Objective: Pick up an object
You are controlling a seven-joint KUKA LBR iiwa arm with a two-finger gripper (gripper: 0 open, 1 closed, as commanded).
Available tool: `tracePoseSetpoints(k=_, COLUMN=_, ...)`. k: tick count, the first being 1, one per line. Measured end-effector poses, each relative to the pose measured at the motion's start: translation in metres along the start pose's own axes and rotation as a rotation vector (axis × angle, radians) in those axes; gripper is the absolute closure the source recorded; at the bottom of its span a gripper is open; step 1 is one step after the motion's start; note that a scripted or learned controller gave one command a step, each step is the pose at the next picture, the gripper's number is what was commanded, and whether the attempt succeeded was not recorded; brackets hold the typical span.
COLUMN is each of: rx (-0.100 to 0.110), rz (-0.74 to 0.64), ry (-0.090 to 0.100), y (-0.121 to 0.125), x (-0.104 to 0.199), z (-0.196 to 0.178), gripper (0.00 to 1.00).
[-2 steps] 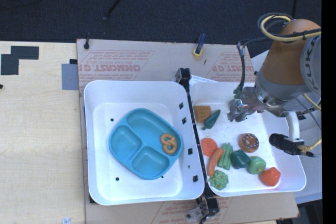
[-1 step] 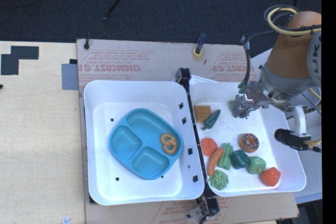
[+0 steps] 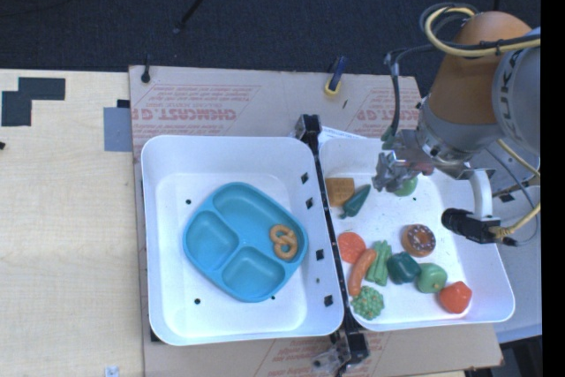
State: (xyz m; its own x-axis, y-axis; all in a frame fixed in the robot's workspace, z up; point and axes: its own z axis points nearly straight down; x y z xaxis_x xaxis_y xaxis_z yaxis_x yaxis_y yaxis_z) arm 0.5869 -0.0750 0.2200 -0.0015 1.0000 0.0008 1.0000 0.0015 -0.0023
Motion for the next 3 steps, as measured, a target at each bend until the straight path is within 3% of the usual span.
tracePoseSetpoints(k=1, rx=-0.001, rz=0.0, ry=0.0, y=0.008, x=0.008, z=-0.015, gripper=1.0)
tracePoseSetpoints(k=2, rx=0.003, rz=0.003, ry=-0.001, y=0.0, x=0.003, z=0.002, gripper=1.0)
tracePoseSetpoints(k=3, rx=0.0, rz=0.001, ry=0.0, y=0.003, x=0.007, z=-0.015, gripper=1.0)
